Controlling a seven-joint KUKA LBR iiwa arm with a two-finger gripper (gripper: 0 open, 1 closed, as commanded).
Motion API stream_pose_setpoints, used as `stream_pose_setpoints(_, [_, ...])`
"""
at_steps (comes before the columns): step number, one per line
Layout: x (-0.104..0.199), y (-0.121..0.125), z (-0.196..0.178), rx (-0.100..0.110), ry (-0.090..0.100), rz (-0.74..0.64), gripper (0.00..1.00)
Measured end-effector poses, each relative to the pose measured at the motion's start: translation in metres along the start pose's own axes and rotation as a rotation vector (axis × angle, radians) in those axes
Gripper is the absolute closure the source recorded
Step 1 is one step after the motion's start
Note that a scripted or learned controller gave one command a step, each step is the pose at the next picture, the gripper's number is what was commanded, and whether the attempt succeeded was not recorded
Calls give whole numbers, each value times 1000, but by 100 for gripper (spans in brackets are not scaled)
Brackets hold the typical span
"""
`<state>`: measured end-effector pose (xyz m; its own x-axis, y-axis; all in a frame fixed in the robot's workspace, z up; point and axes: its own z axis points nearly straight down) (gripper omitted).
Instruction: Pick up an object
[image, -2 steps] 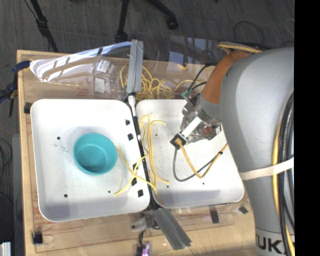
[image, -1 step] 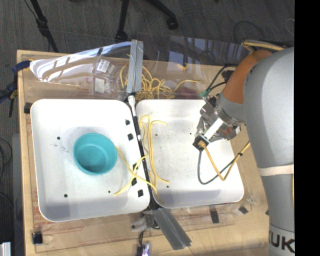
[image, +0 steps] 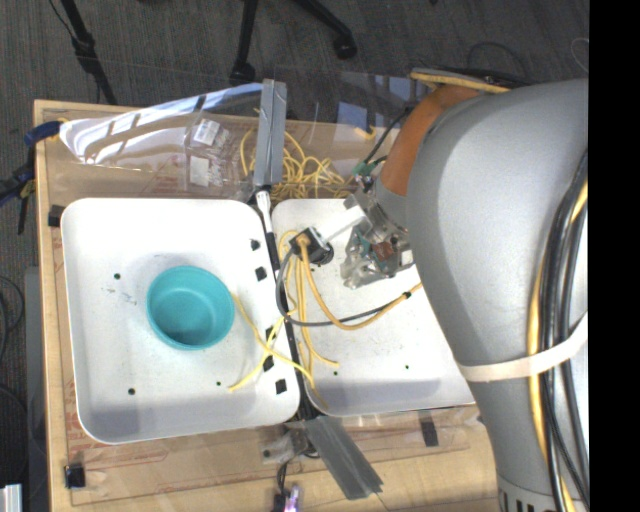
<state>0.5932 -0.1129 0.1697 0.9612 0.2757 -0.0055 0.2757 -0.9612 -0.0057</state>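
- The round teal plastic bowl (image: 190, 307) is nowhere near the two-finger gripper (image: 368, 262). It sits upright and well off to the gripper's far side, across the seam between the bins.
- The bowl rests on the floor of the shallow white left-hand bin (image: 110, 380), roughly mid-bin. The gripper hangs over the upper part of the shallow white right-hand bin (image: 385, 372), so they're well apart with nothing touching.
- Honestly can't tell from this angle whether the gripper is spread or closed, because the wrist hardware is in the way. Nothing is visibly held in it.
- The big grey arm (image: 500, 250) with its orange band (image: 413, 140) covers that bin's outer side.
- Both bins sit side by side on a pale wooden bench (image: 48, 320). A clear plastic sheet (image: 150, 135) and a tangle of yellow cord (image: 292, 165) lie beyond the gripper, behind the bins.
- Dark grey carpet (image: 150, 50) is all around.
- Count: one bowl, two bins, one gripper.
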Motion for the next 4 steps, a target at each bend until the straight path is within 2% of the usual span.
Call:
stream_pose_setpoints(1, [-18,75,-15,0,1,-77,0])
stream_pose_setpoints(2, [-47,87,78,1,2,-9,0])
stream_pose_setpoints(3, [-111,70,-18,-1,3,69,0])
stream_pose_setpoints(4, [-110,68,-27,3,0,61,100])
